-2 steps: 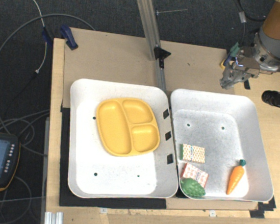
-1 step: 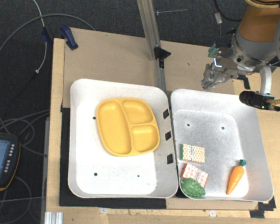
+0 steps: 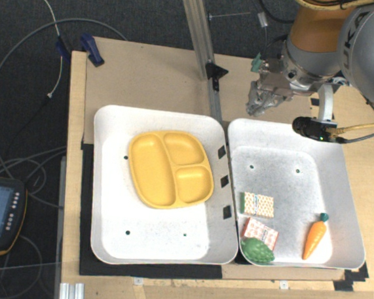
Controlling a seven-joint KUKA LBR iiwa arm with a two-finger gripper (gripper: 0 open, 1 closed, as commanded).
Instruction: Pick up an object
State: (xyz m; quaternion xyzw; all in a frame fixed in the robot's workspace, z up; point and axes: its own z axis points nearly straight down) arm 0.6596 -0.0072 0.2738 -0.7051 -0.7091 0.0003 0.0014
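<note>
In the right bin [image 3: 301, 189] lie an orange carrot [image 3: 314, 238] at the near right, a small patterned packet [image 3: 259, 204], a red-and-white box [image 3: 260, 233] below it, and a green leafy vegetable [image 3: 257, 251] at the near edge. My gripper [image 3: 260, 105] hangs above the far left corner of the right bin, well away from all of them. Nothing shows between its fingers.
The left bin [image 3: 158, 241] holds a yellow divided plate [image 3: 170, 169]. A metal post [image 3: 204, 42] rises between the bins at the back. A blue clamp [image 3: 91, 49] sits at the bench's far left corner.
</note>
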